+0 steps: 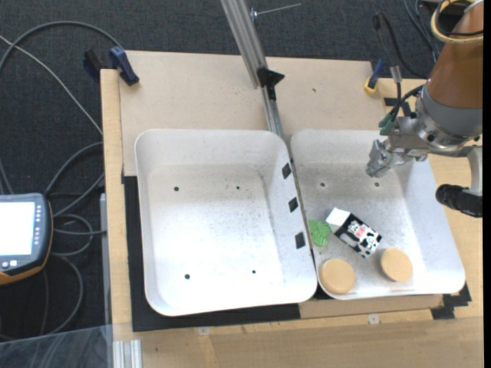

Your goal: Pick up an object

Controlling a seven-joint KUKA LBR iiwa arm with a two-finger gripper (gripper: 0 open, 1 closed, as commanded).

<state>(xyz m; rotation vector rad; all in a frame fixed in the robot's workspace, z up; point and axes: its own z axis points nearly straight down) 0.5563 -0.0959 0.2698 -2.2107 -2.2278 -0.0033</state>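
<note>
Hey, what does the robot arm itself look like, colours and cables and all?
The arm is a thick rounded body, grey near the wrist with an orange-brown band above it. Its claw is small, metallic grey. Dark cables and a green bit sit beside the wrist.

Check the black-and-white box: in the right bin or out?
In. The black-and-white box lies flat on the right bin's floor, near its front, between a green piece and two tan discs.

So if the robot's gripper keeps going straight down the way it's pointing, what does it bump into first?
Probably just the bare floor of the right bin. The gripper points down there, well apart from the round blocks and the patterned box; depth is hard to judge.
</note>
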